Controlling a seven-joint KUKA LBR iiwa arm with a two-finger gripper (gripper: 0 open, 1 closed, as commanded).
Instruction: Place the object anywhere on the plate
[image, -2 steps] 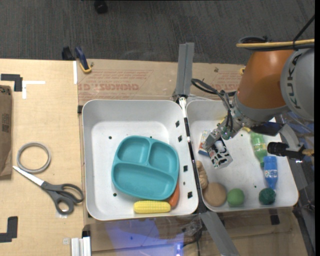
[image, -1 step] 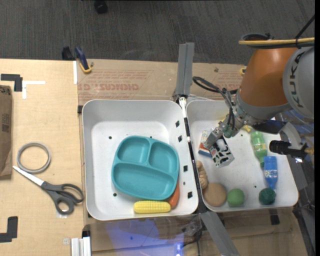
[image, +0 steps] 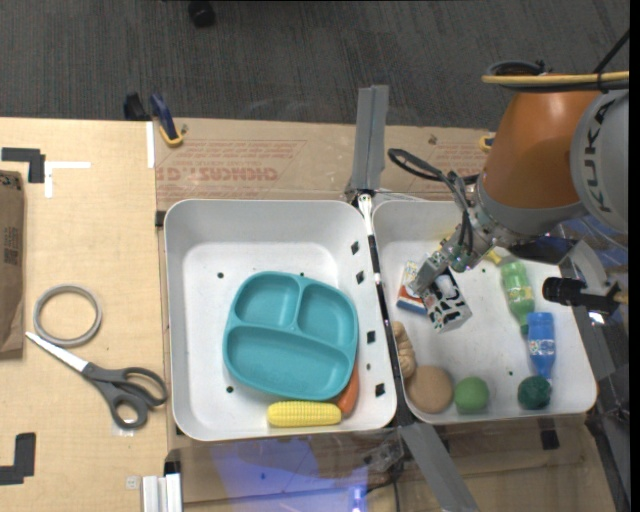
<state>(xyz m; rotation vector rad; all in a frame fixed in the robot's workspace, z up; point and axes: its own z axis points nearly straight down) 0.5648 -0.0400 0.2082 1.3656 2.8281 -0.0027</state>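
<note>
Corn (image: 304, 412): lower centre, nearest camera, in left bin (image: 190, 300), touching plate's lower rim, not on it.
Scissors (image: 105, 380): lower left on bench, outside bins; tape roll (image: 67, 313) just above.
Plate (image: 291, 336): teal, three sections, centre-left of frame, nothing in its sections; likely kept bare as drop target.
Carrot (image: 348, 395): wedged between plate and bin wall, beside corn.
Right bin (image: 570, 400): brown ball (image: 431, 388), green ball (image: 472, 393), dark green ball (image: 534, 391) along lower wall; blue bottle (image: 540, 340), green bottle (image: 517, 285) at right.
Gripper (image: 447, 296): centre-right, low over right bin, by red-white box (image: 412, 285); grip state cannot tell.
Task object: judged still in right bin, well apart from plate; which one unclear.
</note>
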